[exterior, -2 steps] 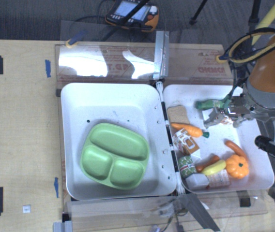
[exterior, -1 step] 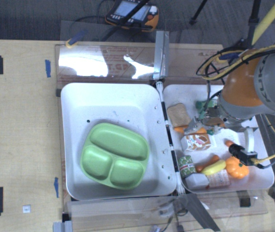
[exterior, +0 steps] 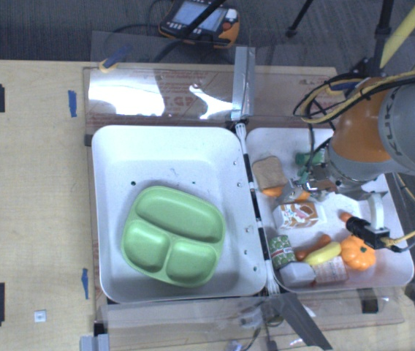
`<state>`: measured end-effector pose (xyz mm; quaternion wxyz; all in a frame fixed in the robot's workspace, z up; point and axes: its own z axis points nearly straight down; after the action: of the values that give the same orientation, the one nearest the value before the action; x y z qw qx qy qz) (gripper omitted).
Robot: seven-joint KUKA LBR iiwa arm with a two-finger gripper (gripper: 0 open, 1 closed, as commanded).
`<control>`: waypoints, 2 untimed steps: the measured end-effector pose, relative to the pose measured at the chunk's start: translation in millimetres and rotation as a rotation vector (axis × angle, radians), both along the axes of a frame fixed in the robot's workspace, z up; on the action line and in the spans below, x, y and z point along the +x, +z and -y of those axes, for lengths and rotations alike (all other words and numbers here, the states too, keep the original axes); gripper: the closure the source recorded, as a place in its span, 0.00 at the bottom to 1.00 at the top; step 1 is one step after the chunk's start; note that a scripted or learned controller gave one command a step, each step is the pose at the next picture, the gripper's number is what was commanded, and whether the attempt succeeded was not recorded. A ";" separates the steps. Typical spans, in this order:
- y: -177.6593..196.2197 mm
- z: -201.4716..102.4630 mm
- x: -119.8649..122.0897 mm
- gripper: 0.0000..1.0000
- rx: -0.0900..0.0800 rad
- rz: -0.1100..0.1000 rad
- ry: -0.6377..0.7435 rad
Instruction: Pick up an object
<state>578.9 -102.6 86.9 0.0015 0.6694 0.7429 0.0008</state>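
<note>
My gripper [exterior: 304, 183] hangs low over the upper middle of the right bin [exterior: 405, 265], below the orange wrist band. Just under it lies a small orange piece [exterior: 303, 194]; whether the two touch cannot be made out. To its left rests a brown bread slice [exterior: 268, 170] with another orange piece [exterior: 272, 191] below it. A printed packet [exterior: 299, 215] lies right below the gripper. Near the bin's front sit a green can [exterior: 280, 248], a yellow banana [exterior: 325, 253], an orange pumpkin [exterior: 359, 255] and a white bottle [exterior: 298, 273].
The left bin [exterior: 112, 152] holds a green compartment plate [exterior: 171, 234]. A black part of the arm with a cable [exterior: 368, 232] hangs over the right bin's right side. A metal divider post [exterior: 242, 86] stands behind the bins.
</note>
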 end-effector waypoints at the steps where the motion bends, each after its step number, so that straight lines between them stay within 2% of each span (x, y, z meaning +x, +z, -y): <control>1: -1.7 5.7 52.2 0.00 0.000 -0.002 -0.091; 2: 11.1 5.5 54.5 1.00 -0.002 0.006 -0.089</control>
<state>633.4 -108.1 97.9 0.0043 0.7019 0.7123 0.0019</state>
